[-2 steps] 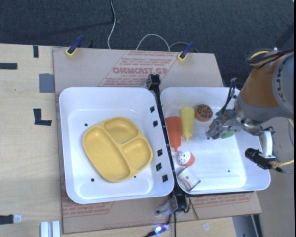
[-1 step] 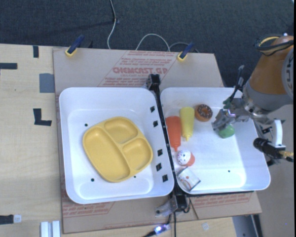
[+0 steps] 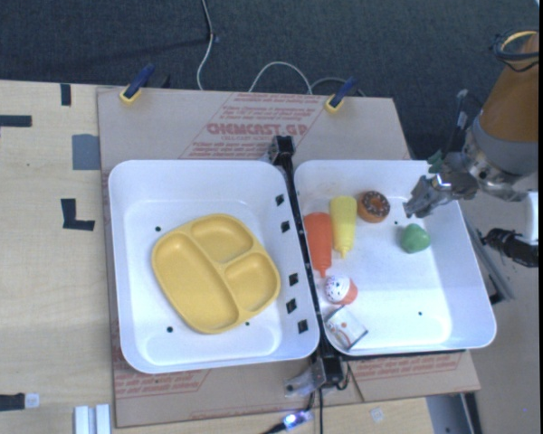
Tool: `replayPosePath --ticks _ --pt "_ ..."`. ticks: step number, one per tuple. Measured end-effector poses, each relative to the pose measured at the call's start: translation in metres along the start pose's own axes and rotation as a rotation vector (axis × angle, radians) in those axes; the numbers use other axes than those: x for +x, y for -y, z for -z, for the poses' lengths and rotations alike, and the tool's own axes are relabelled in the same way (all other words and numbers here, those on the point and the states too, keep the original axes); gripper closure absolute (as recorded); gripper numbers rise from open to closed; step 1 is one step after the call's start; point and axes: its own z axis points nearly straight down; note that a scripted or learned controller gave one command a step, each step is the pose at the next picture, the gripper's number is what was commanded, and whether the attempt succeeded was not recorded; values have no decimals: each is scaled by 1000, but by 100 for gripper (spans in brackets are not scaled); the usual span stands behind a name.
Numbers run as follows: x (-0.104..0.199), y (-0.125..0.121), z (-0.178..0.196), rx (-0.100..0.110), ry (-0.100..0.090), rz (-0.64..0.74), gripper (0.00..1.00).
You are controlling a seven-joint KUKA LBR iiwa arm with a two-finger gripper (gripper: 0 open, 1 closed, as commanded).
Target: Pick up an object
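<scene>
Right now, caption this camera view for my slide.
Gripper hovers above green object in right bin; yellow tray fills left bin.

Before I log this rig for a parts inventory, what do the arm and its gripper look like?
The arm is grey metal with a broad orange band above the wrist, and a black cable runs alongside it. It ends in a small, dark grey two-finger gripper on a lighter metallic mount.

Bright, even overhead light; both white bins [image 3: 127, 197] read near blown-out, with detail on their floors washed pale and only faint soft shadows under the yellow divided plate [image 3: 215, 271] and along the bin walls. The dark carpet [image 3: 90, 25] beyond the bench's far edge stays legible, grainy. Overall resolution low and slightly soft, with the arm [image 3: 511, 107] at the right edge mildly blurred.
</scene>
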Motion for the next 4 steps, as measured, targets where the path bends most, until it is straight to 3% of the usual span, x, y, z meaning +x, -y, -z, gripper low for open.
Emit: replayPosePath --ticks 1,4 --pt "47 17 -14 8 -3 2 100" --pt "202 61 -11 9 -3 5 100"
